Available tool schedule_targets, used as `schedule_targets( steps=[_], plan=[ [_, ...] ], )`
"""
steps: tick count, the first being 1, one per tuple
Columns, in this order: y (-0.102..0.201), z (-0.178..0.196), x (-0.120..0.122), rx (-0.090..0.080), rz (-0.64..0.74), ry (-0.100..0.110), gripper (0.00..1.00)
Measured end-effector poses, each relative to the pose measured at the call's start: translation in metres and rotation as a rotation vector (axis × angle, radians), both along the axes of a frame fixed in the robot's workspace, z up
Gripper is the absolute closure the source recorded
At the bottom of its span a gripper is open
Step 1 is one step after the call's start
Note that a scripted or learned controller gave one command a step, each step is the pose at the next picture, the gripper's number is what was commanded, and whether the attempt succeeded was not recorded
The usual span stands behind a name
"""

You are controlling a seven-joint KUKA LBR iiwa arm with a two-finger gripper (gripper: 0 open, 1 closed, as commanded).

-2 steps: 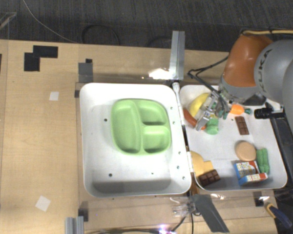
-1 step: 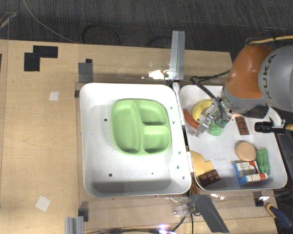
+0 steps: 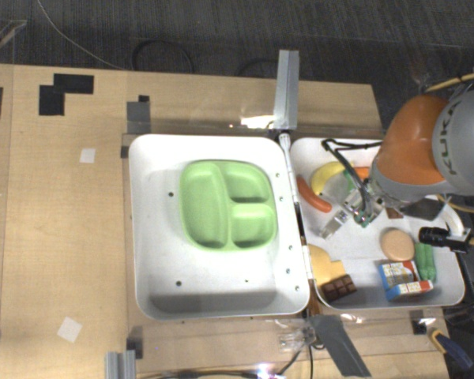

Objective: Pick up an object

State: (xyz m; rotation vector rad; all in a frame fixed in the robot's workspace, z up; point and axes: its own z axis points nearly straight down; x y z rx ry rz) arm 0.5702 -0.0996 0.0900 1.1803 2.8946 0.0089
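Hand: it hung low over the right bin, with the grey and orange arm just behind it. I could not tell if it was wide, narrow or holding a thing.
Things to pick: all lay in the right bin. A yellow banana and a red sausage-shaped toy were just beside the hand, on the side of the left bin. A round tan cookie, a blue box and a green tube were near it, toward the front of the surface. A brown chocolate bar lay in the front corner.
Left bin: it held a green tray, well apart from the hand.
What could go wrong: I think the hand may come down on bare white floor between the toys and grab nothing. The toys are close together, so it may bump one away.
Writing: the blue box had a label, but it was too small to read.
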Motion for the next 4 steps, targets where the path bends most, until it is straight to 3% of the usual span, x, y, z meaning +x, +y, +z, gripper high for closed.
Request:
schedule_targets(
  steps=[1,3,4],
  plan=[
    [-0.002,-0.002,0.058,0.002,-0.186,0.005,0.0],
    [0.008,-0.001,0.065,0.002,-0.272,0.014,0.0],
    [0.008,0.013,0.07,-0.001,-0.265,-0.006,1.0]
  ],
)
